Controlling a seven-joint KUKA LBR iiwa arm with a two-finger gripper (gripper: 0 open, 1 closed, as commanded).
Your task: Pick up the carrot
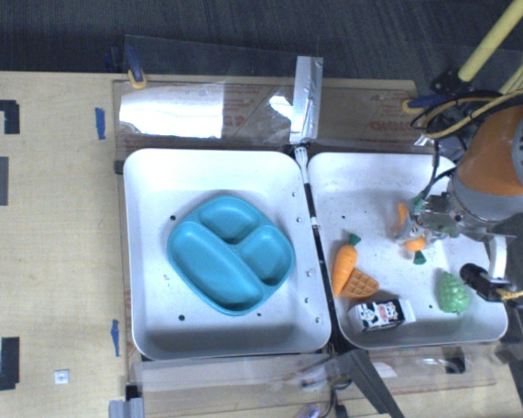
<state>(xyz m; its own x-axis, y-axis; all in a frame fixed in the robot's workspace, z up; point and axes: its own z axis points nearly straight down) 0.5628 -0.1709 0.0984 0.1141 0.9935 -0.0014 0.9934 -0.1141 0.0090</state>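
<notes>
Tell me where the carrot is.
The carrot lies in the right bin, near its left wall, just above the waffle-like orange piece and the black-and-white carton.

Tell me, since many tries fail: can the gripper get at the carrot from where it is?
Probably yes. The carrot lies uncovered in the right bin, its top bare, touching only the waffle piece at its side. The gripper hovers in the same bin.

Light wooden bench (pixel 44 259), black tape marks (pixel 4 116) at left edge. Two shallow white bins side by side: left bin (pixel 148 181), right bin (pixel 349 177), rims touching mid-bench.
</notes>
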